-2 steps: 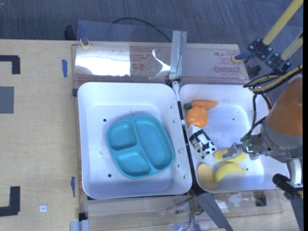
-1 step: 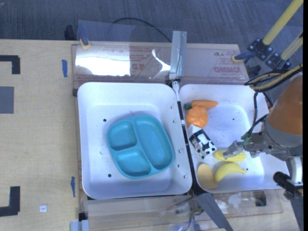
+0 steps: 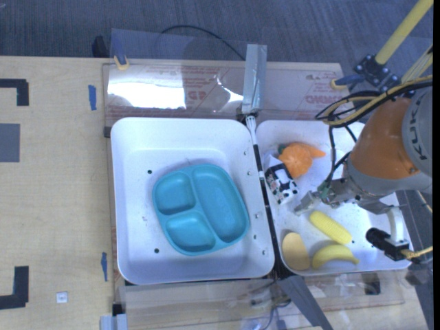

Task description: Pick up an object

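The pincer (image 3: 307, 203) hangs low in the right bin (image 3: 385, 263) – its state I cannot tell – just above a banana (image 3: 330, 227), open floor around it.

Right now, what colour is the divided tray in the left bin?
Light blue, a plain turquoise shade; the divided tray shows best in the camera view, lying in the left bin.
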Motion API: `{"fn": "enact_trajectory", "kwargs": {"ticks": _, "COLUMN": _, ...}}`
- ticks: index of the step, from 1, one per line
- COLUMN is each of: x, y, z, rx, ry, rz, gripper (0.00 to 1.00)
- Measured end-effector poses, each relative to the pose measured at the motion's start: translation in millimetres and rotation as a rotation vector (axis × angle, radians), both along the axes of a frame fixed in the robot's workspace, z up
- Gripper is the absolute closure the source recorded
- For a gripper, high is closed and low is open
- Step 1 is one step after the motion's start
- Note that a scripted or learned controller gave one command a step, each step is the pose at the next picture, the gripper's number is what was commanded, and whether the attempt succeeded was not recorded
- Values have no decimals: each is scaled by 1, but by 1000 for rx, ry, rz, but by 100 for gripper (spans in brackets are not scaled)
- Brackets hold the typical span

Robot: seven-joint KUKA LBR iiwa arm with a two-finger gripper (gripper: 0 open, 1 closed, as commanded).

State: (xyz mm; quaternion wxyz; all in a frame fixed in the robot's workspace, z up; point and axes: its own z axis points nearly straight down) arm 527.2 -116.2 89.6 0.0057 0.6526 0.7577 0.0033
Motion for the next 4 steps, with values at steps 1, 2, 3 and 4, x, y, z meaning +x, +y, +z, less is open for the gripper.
{"fn": "enact_trajectory", "kwargs": {"ticks": 1, "x": 83, "y": -23, "z": -3, "rx": 2, "ry": 11, "rz": -20, "gripper": 0}}
{"fn": "enact_trajectory", "kwargs": {"ticks": 2, "x": 106, "y": -29, "z": -4, "rx": 1, "ry": 9, "rz": 9, "gripper": 0}}
{"fn": "enact_trajectory", "kwargs": {"ticks": 3, "x": 107, "y": -28, "z": 7, "rx": -2, "ry": 3, "rz": 11, "gripper": 100}}
{"fn": "enact_trajectory", "kwargs": {"ticks": 4, "x": 76, "y": 64, "z": 112, "rx": 5, "ry": -1, "rz": -42, "gripper": 100}}
